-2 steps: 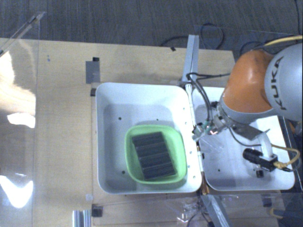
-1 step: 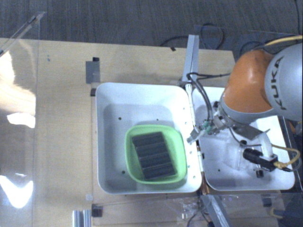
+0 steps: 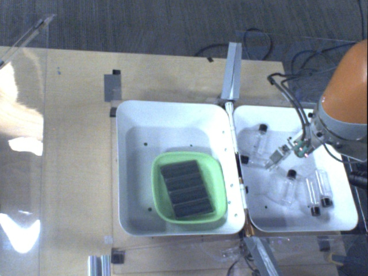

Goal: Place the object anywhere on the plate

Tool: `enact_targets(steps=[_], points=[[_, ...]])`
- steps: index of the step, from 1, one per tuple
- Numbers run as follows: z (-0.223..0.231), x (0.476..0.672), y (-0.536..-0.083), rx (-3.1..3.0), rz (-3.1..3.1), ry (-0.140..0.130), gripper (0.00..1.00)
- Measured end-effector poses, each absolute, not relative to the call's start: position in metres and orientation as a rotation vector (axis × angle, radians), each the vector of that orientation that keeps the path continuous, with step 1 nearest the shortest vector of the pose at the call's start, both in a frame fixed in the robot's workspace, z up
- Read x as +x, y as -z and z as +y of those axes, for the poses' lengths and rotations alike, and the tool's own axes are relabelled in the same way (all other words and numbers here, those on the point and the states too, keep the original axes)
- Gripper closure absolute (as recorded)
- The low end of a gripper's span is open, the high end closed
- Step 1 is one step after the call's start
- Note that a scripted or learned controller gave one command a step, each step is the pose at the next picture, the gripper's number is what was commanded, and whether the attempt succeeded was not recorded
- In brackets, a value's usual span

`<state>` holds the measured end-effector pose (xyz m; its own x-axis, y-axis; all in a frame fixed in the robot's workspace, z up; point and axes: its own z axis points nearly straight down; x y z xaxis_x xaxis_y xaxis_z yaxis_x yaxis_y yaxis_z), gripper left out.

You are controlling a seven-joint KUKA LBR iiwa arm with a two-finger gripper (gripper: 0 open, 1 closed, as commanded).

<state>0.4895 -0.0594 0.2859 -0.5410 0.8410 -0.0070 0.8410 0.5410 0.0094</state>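
Vials [image 3: 289, 186], clear with dark caps, lie scattered in the right bin [image 3: 339, 223], and any one could be the object; none is on the green plate [image 3: 215, 168] with its dark ridged insert in the left bin [image 3: 129, 154]. The step in hand looks like the reach for a pick. The gripper [image 3: 280, 154] hangs over the right bin near the vials; whether it is spread or pinched cannot be told. Next, it needs to settle squarely over one vial.

Light: bright, even; soft shadows inside the white bins [image 3: 129, 154]
Glare: pale patches on the bench [image 3: 57, 171], far from the jaws
Sharpness: slightly soft throughout
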Motion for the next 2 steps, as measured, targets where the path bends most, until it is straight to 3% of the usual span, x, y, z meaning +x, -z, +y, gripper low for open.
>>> enact_targets(steps=[1, 2], points=[[-0.059, 0.492, -0.297, 1.492, 2.744, -0.013, 1.0], [-0.004, 0.489, -0.223, 1.321, 2.843, -0.006, 1.0]])
